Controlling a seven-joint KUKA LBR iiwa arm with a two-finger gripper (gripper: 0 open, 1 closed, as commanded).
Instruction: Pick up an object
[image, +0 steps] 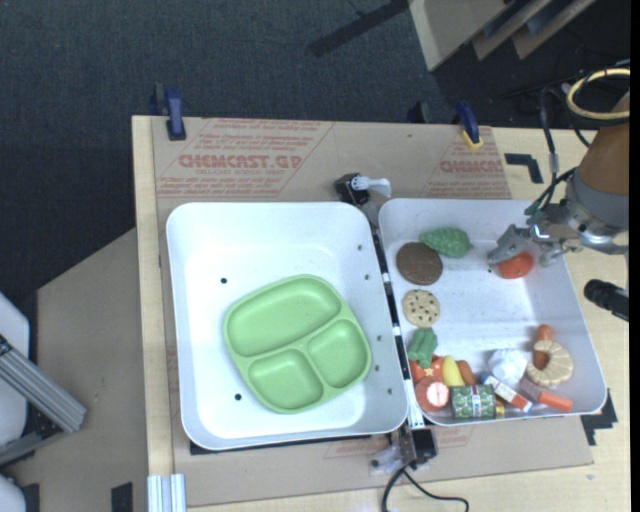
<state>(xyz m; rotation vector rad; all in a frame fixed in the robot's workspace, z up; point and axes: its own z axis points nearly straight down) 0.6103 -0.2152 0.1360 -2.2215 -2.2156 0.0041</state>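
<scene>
Two shallow white bins are seen side by side on the table (250, 165), the left bin (195, 300) in the centre of the frame, the right bin (580, 300) toward the right; a green divided tray (296, 343) with three compartments is laid in the left bin, turned at a slant; the arm (605, 185) is seen entering at the right edge, upper part of the frame, grey with an orange band above the wrist; the pincer (520, 252) is placed over the upper right part of the right bin, and a red-orange object (515, 266) is seen right at its tips, though whether the fingers are apart, together or clamped on it cannot be told from this slant; in the upper left part of the same bin a green leafy piece (446, 241) is noted, with a brown round patty (419, 263) just below it to the left and a chocolate-chip cookie (421, 307) lower still; along the bottom of that bin a crowded cluster is recorded: a green vegetable piece (422, 346), a red tomato slice (436, 393), a small green can (472, 402), and a tan ring-shaped pastry (551, 363) toward the lower right corner, the pieces touching or nearly so; printed brown cardboard is seen beneath both bins; blue clamps (175, 110) are fixed at the upper edge of the table; dark carpet fills the upper left of the frame.
</scene>
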